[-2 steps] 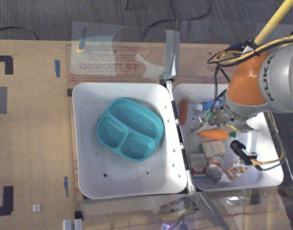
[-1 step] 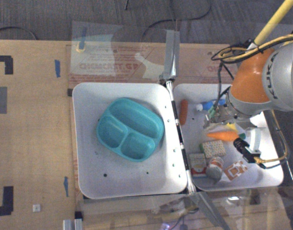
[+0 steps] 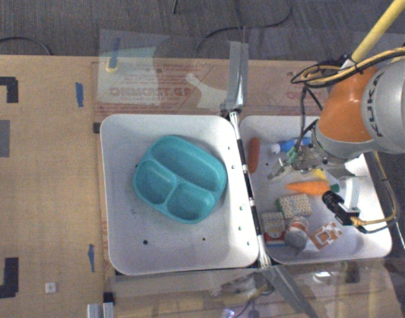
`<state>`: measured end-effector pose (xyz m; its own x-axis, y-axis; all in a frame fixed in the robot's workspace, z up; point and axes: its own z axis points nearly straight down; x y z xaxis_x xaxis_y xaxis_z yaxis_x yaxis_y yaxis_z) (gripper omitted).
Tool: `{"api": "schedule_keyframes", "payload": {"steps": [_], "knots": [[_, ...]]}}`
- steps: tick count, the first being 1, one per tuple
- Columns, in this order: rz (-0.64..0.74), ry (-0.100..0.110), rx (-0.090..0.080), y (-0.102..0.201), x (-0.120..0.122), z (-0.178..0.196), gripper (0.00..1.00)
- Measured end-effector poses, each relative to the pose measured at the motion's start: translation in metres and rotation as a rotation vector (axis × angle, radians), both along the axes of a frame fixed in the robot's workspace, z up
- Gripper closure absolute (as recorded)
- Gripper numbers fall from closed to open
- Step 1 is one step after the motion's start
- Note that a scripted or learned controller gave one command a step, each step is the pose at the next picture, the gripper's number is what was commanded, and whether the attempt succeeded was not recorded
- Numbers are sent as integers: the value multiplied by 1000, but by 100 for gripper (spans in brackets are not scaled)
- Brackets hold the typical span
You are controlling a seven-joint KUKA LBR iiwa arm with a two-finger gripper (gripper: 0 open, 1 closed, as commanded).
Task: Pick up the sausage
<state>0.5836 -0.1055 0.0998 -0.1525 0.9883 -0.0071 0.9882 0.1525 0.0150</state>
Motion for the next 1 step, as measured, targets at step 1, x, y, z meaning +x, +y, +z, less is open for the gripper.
{"api": "schedule_keyframes", "payload": {"steps": [1], "knots": [[-155,11,4,-11,67,-13,0]]}}
